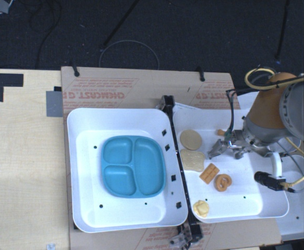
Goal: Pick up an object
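**Small food pieces in the right bin, gripper low beside them**

Five small pieces spread over the floor of the right bin [266, 204], all in its left half. Nearest the divider at the far side: a round tan disc [191, 138]. Just in front of it and touching or nearly touching: a pale bread slice [192, 160]. To the right of the slice: an orange cracker [209, 173], tilted on a diagonal, with a brown pretzel ring [223, 182] just beside it. Apart from these, near the front wall: a yellow lump [201, 208].

Just right of the tan disc and above the cracker: the gripper [220, 149], low over the bin floor and pointing left toward the pieces. Nothing visibly held. Open or closed: cannot tell from this angle.

Behind it, reaching in from the right: the grey arm [292, 113] with its orange band [269, 105], and cables looping around the wrist.

Left of the black divider strip [173, 150]: the left bin [84, 139], holding a blue divided plate [132, 165] lying flat at its middle.

Under both bins: a cardboard sheet [141, 90], set on the pale wooden bench [21, 155].
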Controlling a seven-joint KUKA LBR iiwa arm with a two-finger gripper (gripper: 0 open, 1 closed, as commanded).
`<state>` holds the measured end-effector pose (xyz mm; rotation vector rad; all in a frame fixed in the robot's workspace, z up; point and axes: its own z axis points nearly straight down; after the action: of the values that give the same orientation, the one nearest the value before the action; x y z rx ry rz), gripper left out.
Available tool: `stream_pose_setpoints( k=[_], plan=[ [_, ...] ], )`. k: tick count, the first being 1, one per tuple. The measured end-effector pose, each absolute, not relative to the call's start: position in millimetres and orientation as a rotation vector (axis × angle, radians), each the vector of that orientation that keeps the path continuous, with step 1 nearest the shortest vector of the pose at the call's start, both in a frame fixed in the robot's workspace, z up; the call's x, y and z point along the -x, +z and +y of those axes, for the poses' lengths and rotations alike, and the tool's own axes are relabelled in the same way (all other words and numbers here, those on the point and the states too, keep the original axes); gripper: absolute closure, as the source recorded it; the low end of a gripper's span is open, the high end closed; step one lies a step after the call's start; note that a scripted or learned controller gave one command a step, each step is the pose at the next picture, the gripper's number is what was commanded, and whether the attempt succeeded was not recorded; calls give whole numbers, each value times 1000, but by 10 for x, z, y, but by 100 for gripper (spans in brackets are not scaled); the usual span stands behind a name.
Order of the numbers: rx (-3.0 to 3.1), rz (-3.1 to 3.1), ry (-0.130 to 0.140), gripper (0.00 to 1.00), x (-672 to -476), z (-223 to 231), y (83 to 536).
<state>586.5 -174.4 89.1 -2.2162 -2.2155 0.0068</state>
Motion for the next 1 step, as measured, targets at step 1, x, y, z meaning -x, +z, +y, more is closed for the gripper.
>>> stream_pose_setpoints(
  k=[1],
  plan=[
    [2223, -2215, 3, 0, -5861, -1742, 875]
  ],
)
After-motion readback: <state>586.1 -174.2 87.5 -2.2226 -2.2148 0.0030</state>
